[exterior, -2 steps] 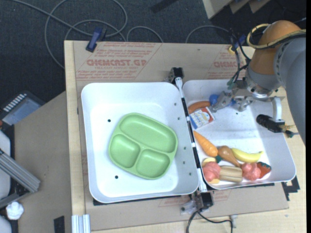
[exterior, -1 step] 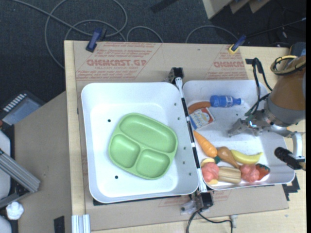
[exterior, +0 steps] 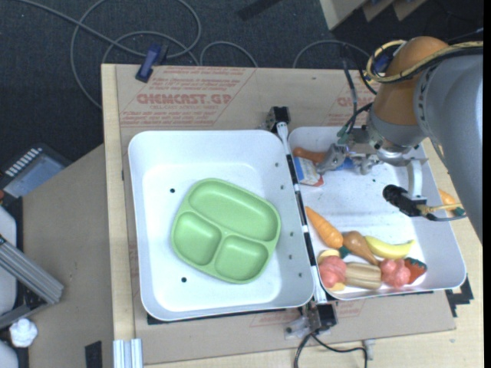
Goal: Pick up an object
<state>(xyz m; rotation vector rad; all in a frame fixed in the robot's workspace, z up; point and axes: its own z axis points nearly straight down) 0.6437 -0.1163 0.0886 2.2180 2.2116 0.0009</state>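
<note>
The right bin (exterior: 453, 263) holds several toy foods along its near side: an orange carrot (exterior: 322, 226), a yellow banana (exterior: 390, 246), a brown piece (exterior: 358, 244), a pink piece (exterior: 331, 269), a tan roll (exterior: 363, 277) and a red piece (exterior: 396, 271). At the bin's far left corner lie an orange-red piece (exterior: 307, 155) and a small white packet with red and blue marks (exterior: 308, 175). My gripper (exterior: 340, 158) hangs low over the far part of this bin, just right of those two. Nothing shows between its fingers.
The left bin (exterior: 149, 205) bears a green divided plate (exterior: 224, 230). A black clamp (exterior: 279, 118) sits at the far end of the ridge between the bins. A small orange thing (exterior: 448, 199) lies by the right bin's right wall. Cables run over the dark floor behind the bench.
</note>
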